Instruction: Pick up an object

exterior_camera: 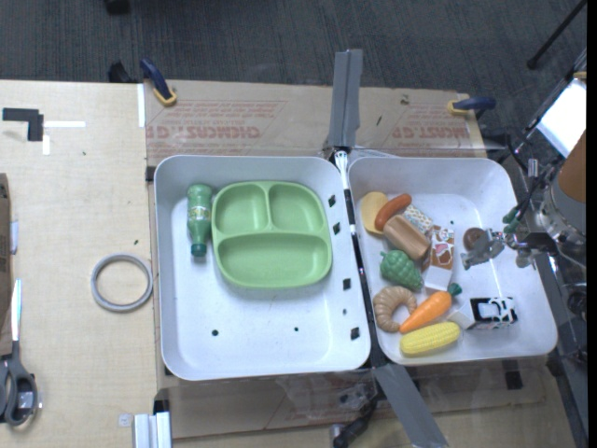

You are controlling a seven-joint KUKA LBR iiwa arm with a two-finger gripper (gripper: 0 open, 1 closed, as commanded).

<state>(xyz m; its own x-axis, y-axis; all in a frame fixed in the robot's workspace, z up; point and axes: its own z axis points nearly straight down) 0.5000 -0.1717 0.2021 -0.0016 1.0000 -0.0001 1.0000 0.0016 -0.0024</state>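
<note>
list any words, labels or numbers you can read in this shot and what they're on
Red printing runs across the cardboard sheet behind the left bin, and again on the cardboard behind the right bin; it appears upside down and too blurred to read with confidence.
The label on the green bottle is too small to read.
The small printed card among the toy food has markings that are too small to read.
Nothing else carries legible text.
</note>
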